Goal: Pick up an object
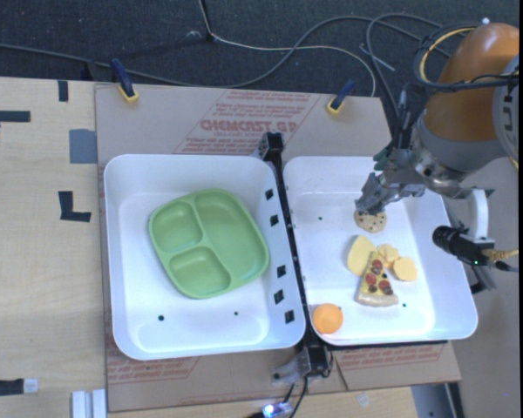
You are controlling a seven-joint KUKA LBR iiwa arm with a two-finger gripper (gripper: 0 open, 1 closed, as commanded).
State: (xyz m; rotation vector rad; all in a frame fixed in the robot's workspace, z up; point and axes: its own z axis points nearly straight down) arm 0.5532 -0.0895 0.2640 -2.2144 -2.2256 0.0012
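Observation:
In the right bin lie a small round cookie, a pale yellow slice, a pizza wedge, a small yellow-orange piece and an orange ball. My gripper reaches down from the right and hangs right over the cookie's far edge, very close to it or touching it. Nothing is seen held between the fingers.
The left bin holds a green divided tray. A black divider runs between the bins. The arm's grey body and orange band hang over the right bin's far right corner. Cables trail across the dark floor behind.

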